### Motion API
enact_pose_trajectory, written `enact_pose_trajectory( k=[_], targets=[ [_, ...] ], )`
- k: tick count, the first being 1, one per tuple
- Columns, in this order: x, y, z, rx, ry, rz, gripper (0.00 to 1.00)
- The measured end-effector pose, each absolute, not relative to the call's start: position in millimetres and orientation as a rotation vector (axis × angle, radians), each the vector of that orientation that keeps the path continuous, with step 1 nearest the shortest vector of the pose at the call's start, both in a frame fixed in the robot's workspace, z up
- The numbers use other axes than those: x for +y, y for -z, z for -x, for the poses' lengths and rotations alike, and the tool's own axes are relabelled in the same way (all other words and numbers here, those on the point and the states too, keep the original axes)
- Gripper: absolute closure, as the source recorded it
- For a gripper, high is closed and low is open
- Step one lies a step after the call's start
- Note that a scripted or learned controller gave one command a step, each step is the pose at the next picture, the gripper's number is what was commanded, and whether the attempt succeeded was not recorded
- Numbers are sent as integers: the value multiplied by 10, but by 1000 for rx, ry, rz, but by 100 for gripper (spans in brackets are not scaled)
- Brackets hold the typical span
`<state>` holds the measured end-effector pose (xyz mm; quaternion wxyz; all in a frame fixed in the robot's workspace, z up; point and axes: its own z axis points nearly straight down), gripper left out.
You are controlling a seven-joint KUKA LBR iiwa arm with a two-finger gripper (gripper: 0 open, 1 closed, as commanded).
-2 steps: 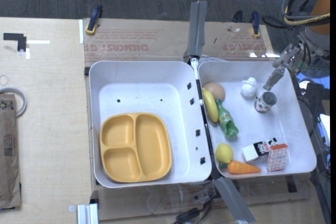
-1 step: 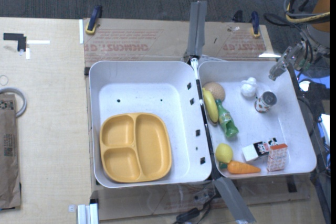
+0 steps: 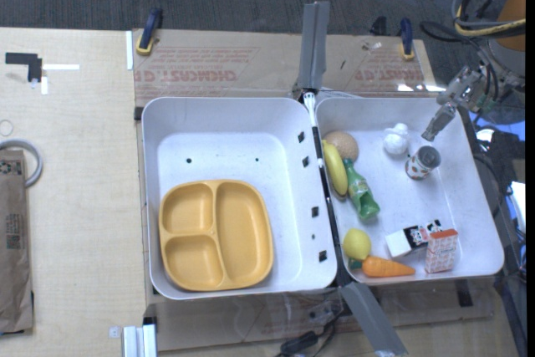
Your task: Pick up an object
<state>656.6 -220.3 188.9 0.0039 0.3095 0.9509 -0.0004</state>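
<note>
We are at the approach step, with nothing picked yet. Our gripper hangs at the upper right of the right bin, its slender grey tip slanting down toward the bin floor. We cannot tell how far the jaws stand apart, and we see nothing between them.

The candidates all lie in that bin. Nearest the tip is a small upright can, just below it, with a white figure beside it to the left. Along the bin's left wall lie a banana, a brownish round fruit and a green bottle. At the bottom edge sit a lemon, a carrot, a small carton and a black-and-white box. The left bin holds a yellow divided plate.

We judge the can the likeliest target. The next move calls for lining up over it and descending without tipping it.
</note>
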Motion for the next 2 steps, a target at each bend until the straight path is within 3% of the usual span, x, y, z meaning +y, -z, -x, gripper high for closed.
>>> enact_pose_trajectory(
  k=[1,2],
  targets=[
    [-1942,-1439,-6516,3028,1,-833,0],
    [-2112,-2044,-6389,3112,1,-396,0]
  ],
)
